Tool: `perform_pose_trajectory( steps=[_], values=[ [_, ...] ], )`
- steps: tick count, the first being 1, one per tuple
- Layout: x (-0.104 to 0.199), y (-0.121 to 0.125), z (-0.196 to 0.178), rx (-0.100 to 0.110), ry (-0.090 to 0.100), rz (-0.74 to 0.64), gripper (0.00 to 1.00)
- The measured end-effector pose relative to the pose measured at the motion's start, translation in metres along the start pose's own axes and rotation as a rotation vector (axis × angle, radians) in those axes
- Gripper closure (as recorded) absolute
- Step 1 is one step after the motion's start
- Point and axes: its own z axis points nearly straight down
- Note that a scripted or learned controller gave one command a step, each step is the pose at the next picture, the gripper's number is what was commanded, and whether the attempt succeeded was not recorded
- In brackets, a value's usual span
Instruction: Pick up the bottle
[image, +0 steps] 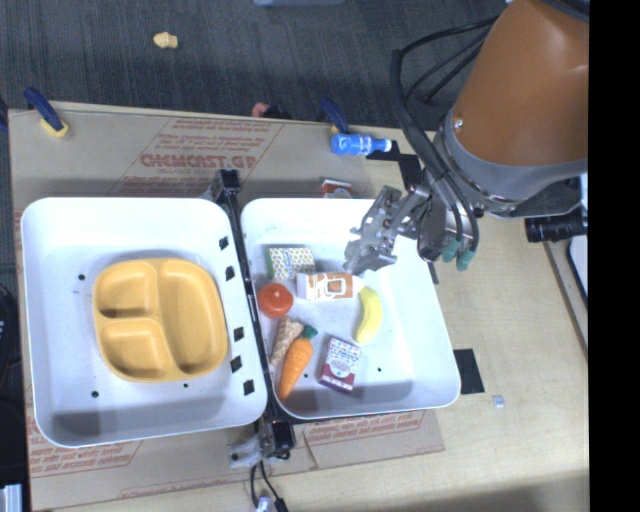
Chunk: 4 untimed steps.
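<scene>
Near edge of the right bin (425, 385): carrot (292, 366), small carton (341, 362), banana (369, 314). Bottle (329, 287), white w/ orange label, lies mid-bin, not picked up yet. The jaws (372, 247) hang just above it, tilted in from the right; they look apart, maybe, holding nothing.

Arm (520, 90) reaching in, jaws hanging low
</scene>
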Motion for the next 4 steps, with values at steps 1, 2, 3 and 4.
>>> perform_pose_trajectory(
  steps=[1, 2, 3, 4],
  values=[
    [-0.027, -0.074, 0.040, 0.002, 0.004, 0.084, 1.00],
    [-0.046, -0.080, 0.221, 0.001, 0.008, -0.027, 1.00],
    [-0.034, -0.094, 0.122, 0.001, 0.002, -0.399, 1.00],
    [-0.041, -0.108, 0.211, -0.001, 0.006, -0.575, 1.00]
  ],
)
